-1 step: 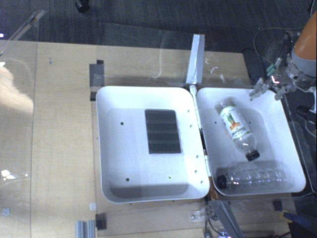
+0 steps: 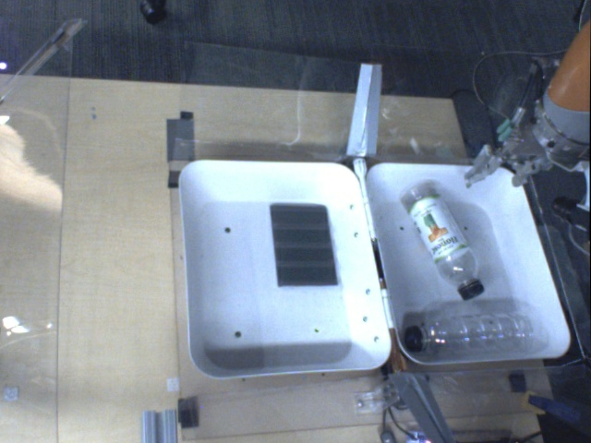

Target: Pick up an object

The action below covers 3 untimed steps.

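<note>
Over the right bin's (image 2: 554,284) far right corner the gripper (image 2: 503,166) hung, fingers spread, nothing between them. Small labelled bottle (image 2: 441,239) lay tilted mid-bin, black cap toward the near side; large clear bottle (image 2: 469,330) lay along the near wall, just beside that cap. Left bin (image 2: 199,247) held a dark ridged block (image 2: 303,244). Best bet, I judged: drop onto the small bottle's labelled middle, jaws across its narrow width, well apart from the walls.

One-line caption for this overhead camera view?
Gripper poised over right bin's far corner; two clear bottles inside.
</note>
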Motion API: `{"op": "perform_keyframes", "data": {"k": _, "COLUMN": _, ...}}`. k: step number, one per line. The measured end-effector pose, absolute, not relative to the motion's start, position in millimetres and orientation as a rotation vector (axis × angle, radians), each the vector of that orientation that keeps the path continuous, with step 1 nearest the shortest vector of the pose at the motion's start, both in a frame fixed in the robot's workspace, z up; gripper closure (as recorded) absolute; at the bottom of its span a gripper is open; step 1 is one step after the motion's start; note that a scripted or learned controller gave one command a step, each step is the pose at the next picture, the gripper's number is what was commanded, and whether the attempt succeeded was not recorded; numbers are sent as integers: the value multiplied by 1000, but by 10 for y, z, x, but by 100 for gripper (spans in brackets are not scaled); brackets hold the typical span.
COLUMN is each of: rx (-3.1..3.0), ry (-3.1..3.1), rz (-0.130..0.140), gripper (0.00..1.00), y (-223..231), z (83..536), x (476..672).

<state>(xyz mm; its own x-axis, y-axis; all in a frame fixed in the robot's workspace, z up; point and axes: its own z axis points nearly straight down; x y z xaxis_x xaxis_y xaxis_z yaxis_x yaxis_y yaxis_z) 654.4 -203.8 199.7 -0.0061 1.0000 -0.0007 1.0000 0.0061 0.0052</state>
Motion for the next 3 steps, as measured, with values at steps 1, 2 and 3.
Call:
{"op": "perform_keyframes", "data": {"k": 1, "rx": 1920, "ry": 2478, "rz": 7, "gripper": 0, "y": -1674, "z": 874, "x": 6554}}
{"op": "perform_keyframes", "data": {"k": 2, "rx": 1789, "ry": 2573, "rz": 13, "gripper": 0, "y": -998, "z": 895, "x": 5727}}
{"op": "perform_keyframes", "data": {"k": 3, "rx": 1840, "ry": 2539, "rz": 6, "gripper": 0, "y": -1255, "z": 1242, "x": 5793}}
